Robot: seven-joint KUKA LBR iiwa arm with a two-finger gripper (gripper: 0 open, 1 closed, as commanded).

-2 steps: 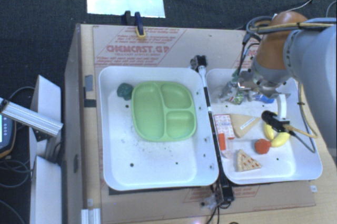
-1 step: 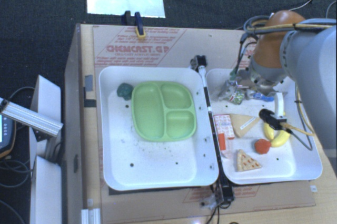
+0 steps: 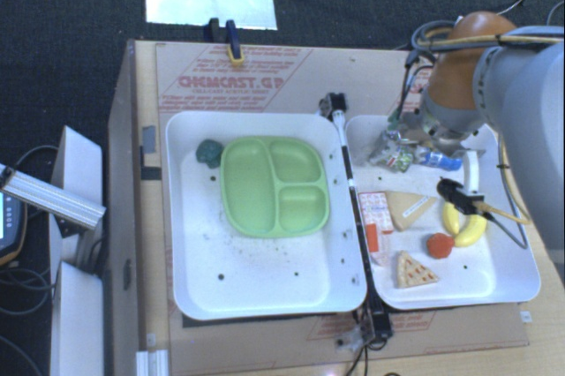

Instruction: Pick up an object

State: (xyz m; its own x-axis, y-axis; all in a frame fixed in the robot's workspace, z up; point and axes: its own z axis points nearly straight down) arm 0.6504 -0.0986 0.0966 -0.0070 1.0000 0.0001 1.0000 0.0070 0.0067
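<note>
Objects for picking: banana, red ball, pizza slice, crumpled wrapper, all in right bin, right of frame. Gripper low over wrapper, upper right; jaws' state: cannot tell. Nothing lifted; pick outstanding.

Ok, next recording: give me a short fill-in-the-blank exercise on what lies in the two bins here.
1. The green divided plate lies in the ____ bin.
2. The dark green lump sits off the plate's upper-____ corner.
3. The banana lies in the ____ bin.
4. The tomato beside the banana is ____ in colour.

Missing words: left; left; right; red
</note>
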